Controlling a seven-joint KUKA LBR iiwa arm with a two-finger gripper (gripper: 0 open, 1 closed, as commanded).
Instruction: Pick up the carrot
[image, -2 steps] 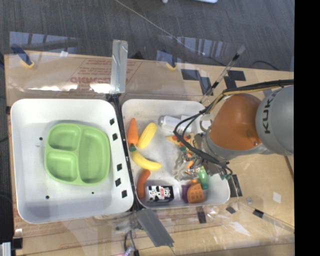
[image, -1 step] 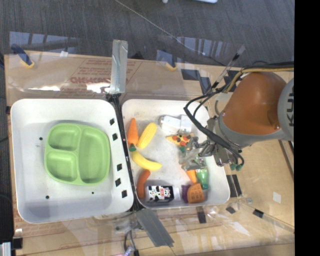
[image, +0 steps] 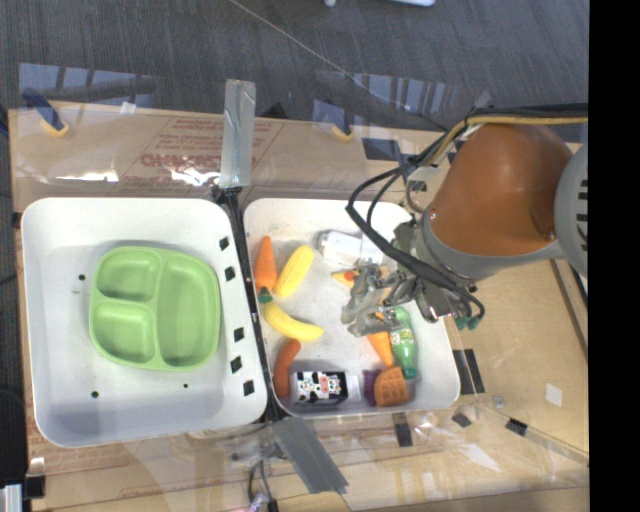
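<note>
The metal 2-finger gripper (image: 366, 300) hangs over the right white bin (image: 440, 385); whether its fingers grip anything, I cannot tell. The orange carrot (image: 265, 266) lies at that bin's left wall, so shift left and descend squarely.

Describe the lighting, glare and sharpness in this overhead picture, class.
Camera view: even, soft lighting; glare streaks on the clear plastic sheet behind the bins; faint shadow inside the left bin; the gripper looks slightly blurred, the green plate crisp.
</note>
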